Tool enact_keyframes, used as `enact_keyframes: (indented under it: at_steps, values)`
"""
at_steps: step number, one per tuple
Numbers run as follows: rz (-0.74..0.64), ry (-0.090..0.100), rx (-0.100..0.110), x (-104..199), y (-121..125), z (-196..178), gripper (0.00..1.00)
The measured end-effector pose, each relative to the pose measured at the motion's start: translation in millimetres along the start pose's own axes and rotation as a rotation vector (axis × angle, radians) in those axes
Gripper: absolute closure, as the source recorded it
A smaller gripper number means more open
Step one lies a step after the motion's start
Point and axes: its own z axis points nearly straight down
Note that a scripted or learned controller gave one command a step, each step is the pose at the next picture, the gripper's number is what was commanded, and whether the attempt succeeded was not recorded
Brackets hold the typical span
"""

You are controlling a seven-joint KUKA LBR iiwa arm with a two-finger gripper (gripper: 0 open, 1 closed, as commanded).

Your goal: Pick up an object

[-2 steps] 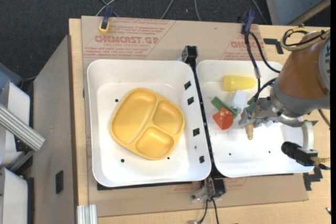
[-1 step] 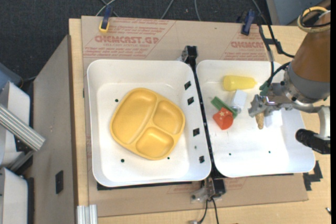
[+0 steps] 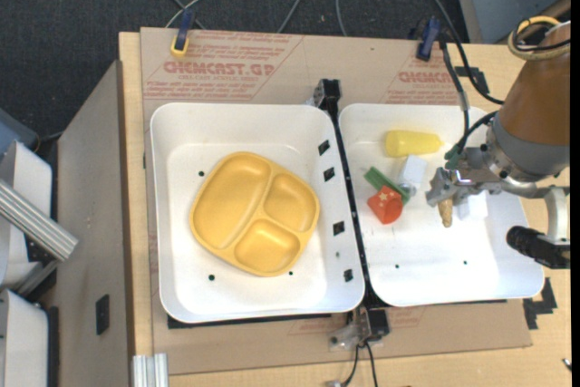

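The near edge of the counter shows bare cardboard below two white bins; the left bin holds a yellow divided plate, lying flat and well apart from the arm; the right bin holds the likelier targets: a red strawberry-like toy with a green top near the bin's middle, a small white block just beyond it, and a yellow lozenge-shaped piece farther back; the gripper hangs low over the right bin, just right of the white block, and whether it is released or clenched I cannot tell, nor is anything seen in its grasp; to do the pick well, I judge it should centre over one item, the red toy being close and free-standing, and descend square so the neighbours are not nudged; the fingertips blur into pale clutter beneath them; the arm's bulk hides the bin's right side.
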Motion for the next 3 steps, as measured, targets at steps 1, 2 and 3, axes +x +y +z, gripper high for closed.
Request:
enact_keyframes:
  at_steps: [1,2,3]
  values:
    - [-0.005,0.0,-0.003,57.2,16.6,-3.0,1.0]
    - [-0.005,0.0,-0.003,105.1,30.0,-7.0,1.0]
    - [-0.007,0.002,-0.004,158.5,23.6,-18.8,1.0]
